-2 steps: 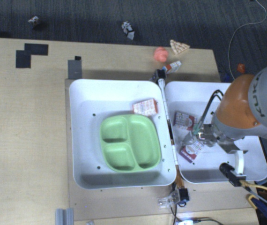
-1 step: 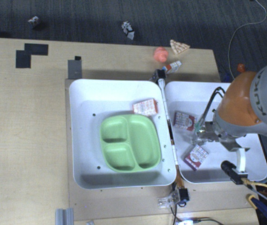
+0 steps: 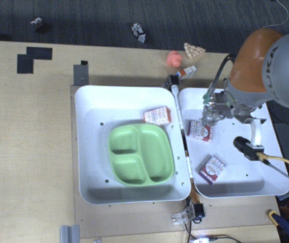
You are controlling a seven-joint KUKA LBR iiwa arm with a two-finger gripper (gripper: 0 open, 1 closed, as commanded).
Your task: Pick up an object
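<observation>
We see the claw [image 3: 211, 116] poised in the right-hand white bin [image 3: 274, 186], just at one o'clock of a small red-and-white printed packet [image 3: 199, 131] lying flat on the bin floor; we cannot tell how the claw is set. A second, boxier red-and-white packet [image 3: 212, 168] lies at six o'clock of the claw, well apart. Across the divide, at nine o'clock, the left bin [image 3: 91, 135] holds a glossy green three-compartment plastic tray [image 3: 140, 154] and another printed packet [image 3: 157, 116] on the pale wooden table [image 3: 28, 151].

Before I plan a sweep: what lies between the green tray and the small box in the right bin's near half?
In the camera view, the bins' adjoining rims lie between the green tray and that small box; otherwise bare white floor.
</observation>
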